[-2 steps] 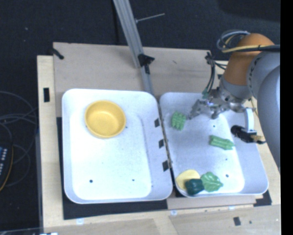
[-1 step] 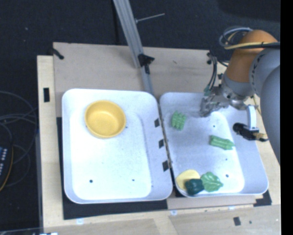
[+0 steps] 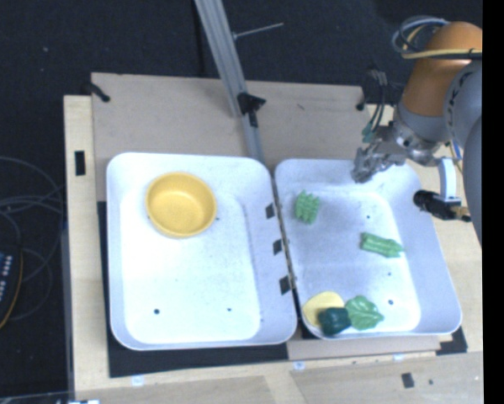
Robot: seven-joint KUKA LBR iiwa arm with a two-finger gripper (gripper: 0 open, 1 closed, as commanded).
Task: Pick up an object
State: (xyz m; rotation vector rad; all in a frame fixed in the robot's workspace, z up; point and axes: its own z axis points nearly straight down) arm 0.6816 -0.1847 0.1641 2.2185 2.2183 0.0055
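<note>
A pale wooden bench bears two shallow white bins on dark flooring; a grey metal pole slants in from above. The left bin holds a yellow bowl. The right bin holds a small green block, a green strip, and a cluster at its near edge: yellow piece, dark green cube, light green piece. The gripper hovers over the right bin's far edge, well apart from every object. Whether the claw is released or clenched cannot be told; its tips are blurred.
</note>
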